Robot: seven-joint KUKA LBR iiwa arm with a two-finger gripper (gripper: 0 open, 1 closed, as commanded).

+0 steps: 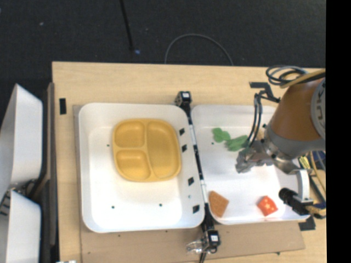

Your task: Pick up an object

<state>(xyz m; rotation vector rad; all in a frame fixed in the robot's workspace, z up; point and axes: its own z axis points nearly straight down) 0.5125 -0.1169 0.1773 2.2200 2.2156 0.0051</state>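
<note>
The arm reaches in over the right bin (204, 147), and its pincer (245, 162) hangs low near the middle of that bin, just beside a green piece (229, 139) that lies toward the bin's far edge. Whether the pincer is apart or together I cannot tell — the wrist and its cables cover the tips, and nothing can be seen held between them. Two other pickable things lie along the bin's near edge: an orange wedge (219, 204) at the near left corner and a small red block (267, 205) further right. The left bin (88, 147) carries a yellow divided plate (146, 149) toward its far half, well apart from the arm. This looks like the approach step, the grasp not yet made. The next move calls for settling over one thing — the green piece is the closest — lining up squarely above it, going down to the bin floor, closing, then lifting straight up to check the hold.
</note>
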